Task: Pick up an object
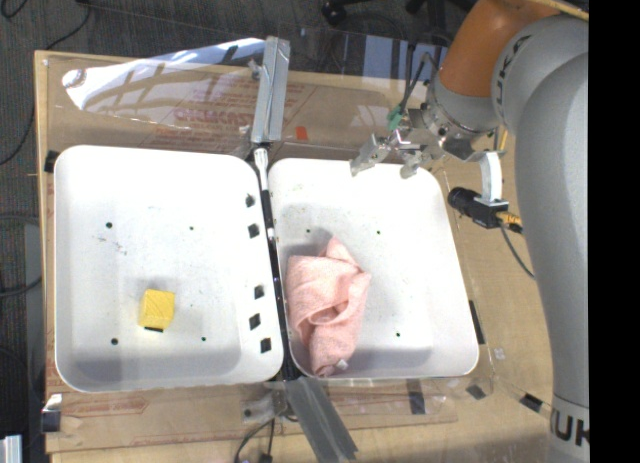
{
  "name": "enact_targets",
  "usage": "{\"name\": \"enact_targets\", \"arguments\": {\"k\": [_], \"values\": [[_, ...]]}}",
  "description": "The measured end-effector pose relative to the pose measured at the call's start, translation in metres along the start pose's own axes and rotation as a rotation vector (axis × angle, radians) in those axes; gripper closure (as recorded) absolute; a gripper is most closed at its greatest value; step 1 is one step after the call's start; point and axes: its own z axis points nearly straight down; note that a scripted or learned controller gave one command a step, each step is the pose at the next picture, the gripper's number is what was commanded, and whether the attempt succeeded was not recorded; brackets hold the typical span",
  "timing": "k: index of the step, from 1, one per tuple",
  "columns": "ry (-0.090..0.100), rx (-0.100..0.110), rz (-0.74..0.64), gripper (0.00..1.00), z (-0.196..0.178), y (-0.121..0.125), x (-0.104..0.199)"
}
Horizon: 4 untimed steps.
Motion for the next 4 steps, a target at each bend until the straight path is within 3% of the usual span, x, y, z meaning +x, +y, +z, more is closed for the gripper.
{"name": "enact_targets", "arguments": {"k": [1, 2, 3, 4], "values": [[-0.001, -0.003, -0.050, 0.00, 0.120, 0.000, 0.020], [0.000, -0.001, -0.037, 0.00, 0.120, -0.050, 0.054], [-0.001, 0.001, -0.041, 1.00, 0.110, -0.050, 0.054], [0.000, -0.004, 0.009, 1.00, 0.019, 0.007, 0.125]]}}
